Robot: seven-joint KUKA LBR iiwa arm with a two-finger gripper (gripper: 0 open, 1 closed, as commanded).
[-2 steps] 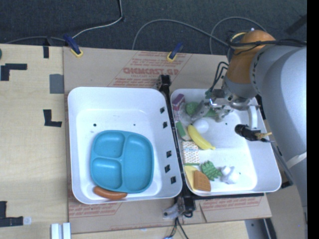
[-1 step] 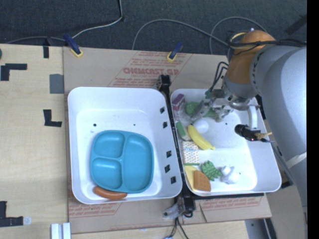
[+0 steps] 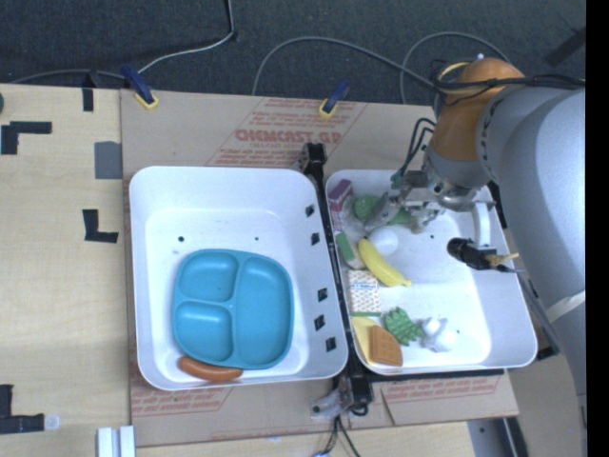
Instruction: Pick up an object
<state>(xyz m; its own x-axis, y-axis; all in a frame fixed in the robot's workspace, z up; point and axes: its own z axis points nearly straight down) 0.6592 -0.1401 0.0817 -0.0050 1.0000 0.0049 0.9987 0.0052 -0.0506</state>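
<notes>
My counter (image 3: 57, 255) is pale wood marked with black tape (image 3: 95, 227), a cardboard sheet (image 3: 276, 136) clamped on it; beyond lies dark carpet (image 3: 314, 17) crossed by cables (image 3: 228, 8).

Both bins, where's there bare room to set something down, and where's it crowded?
Left bin: bare floor along the far side, beyond the blue divided plate, with the hot dog at the near rim. Right bin: open floor right of the banana and broccoli. Its left strip is crowded, and the gripper hangs over the far corner.
</notes>
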